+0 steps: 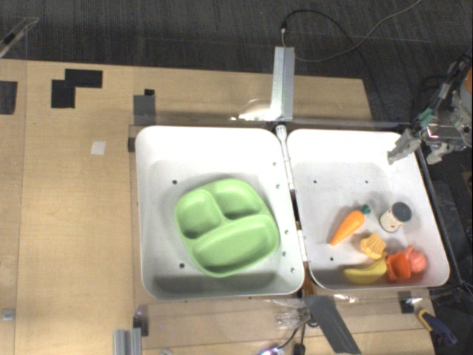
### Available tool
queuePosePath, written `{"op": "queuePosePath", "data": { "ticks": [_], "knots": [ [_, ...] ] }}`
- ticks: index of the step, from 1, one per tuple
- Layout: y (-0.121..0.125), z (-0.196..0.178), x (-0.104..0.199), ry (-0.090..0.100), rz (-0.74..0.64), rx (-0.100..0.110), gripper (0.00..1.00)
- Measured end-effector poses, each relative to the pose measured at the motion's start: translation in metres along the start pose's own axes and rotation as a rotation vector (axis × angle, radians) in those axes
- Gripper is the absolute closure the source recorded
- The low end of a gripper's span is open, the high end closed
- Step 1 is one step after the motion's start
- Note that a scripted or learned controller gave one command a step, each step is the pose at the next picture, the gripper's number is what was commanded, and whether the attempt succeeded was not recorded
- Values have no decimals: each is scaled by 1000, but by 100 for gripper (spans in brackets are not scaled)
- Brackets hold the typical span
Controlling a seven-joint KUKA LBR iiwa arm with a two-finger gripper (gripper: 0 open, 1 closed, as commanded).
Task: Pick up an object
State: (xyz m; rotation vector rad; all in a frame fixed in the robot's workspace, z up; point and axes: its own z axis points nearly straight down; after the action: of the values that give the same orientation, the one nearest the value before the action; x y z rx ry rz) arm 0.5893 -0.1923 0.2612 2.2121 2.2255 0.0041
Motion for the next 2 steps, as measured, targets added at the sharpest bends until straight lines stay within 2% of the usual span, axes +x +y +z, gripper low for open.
{"op": "queuePosePath", "data": {
  "ticks": [1, 2],
  "knots": [
    [-40, 70, 59, 1, -103, 1, 0],
    [-56, 170, 68, -1, -104, -9, 0]
  ]
}}
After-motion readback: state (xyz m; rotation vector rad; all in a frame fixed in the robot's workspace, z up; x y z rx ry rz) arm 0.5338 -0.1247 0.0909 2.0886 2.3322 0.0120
